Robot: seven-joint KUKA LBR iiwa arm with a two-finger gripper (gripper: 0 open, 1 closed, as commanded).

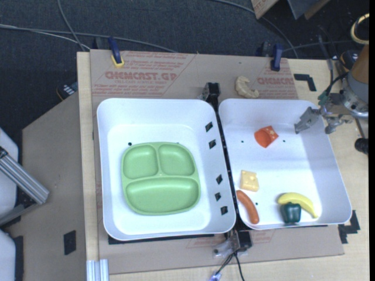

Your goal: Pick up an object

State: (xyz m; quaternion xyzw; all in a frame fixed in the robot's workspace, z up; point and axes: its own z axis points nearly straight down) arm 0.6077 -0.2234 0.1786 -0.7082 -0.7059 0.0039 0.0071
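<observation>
The right bin (328, 157) holds several toy foods. A red chunk (266, 136) lies near its far middle. A yellow cheese wedge (249, 181) and an orange-red sausage (248, 206) sit by its left wall. A yellow banana (300, 202) rests against a green pepper (290, 213) at the front. My gripper (318, 122) hovers over the bin's far right corner, to the right of the red chunk and apart from it. Its fingers (304, 122) are spread open with nothing between them.
The left bin (111, 157) holds a green divided plate (160, 177). A beige lump (246, 86) lies on the cardboard behind the bins. Clamps (116, 52) pin the board's back edge. Black clips (220, 174) line the seam between the bins.
</observation>
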